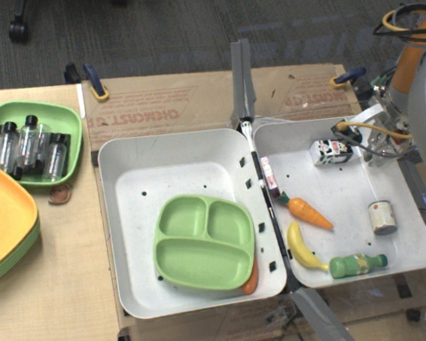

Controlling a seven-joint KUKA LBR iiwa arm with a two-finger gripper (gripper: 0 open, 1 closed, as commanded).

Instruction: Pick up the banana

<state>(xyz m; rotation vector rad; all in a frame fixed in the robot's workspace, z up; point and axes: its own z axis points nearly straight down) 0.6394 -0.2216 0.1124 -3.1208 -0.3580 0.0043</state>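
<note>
Right bin [422,254]: the banana [302,247] lies near the left wall, open from above. Obstacles — carrot [309,213] just above it, green bottle [358,264] touching its lower end. Bin centre is bare floor; can [382,217] and small box [332,150] stand well apart — toward the right and far sides.

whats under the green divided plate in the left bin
An orange object pokes out from beneath the green divided plate at its lower right edge; the rest is covered, so it cannot be identified.
</note>
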